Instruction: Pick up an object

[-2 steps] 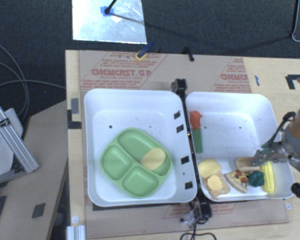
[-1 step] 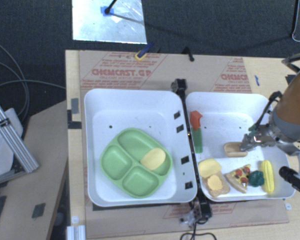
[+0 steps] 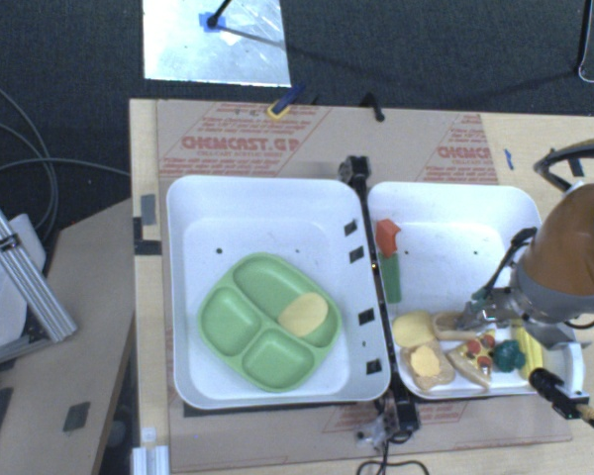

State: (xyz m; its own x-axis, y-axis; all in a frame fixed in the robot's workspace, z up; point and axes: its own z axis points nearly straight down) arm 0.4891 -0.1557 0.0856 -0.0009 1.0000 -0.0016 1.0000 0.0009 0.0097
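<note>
Starting at the left bin (image 3: 193, 295), a green divided plate (image 3: 267, 320) is seen resting on its floor, and a pale yellow piece (image 3: 303, 314) is seated in the plate's right-hand compartment. A black divider (image 3: 371, 285) is located just right of the plate, between the two bins. In the right bin (image 3: 445, 216), well right of the plate, a carrot-shaped toy (image 3: 388, 260) with an orange top and a green body is laid along the left wall. Further right of the plate, a cluster of toy foods is grouped at the near edge: a yellow lump (image 3: 413, 329), a tan slice (image 3: 426, 364), a pizza wedge (image 3: 475, 356) and a teal piece (image 3: 508, 354). The gripper (image 3: 485, 315) is positioned above this cluster, farthest right of the plate, under the grey wrist and orange band. Whether it is spread or closed cannot be determined.
</note>
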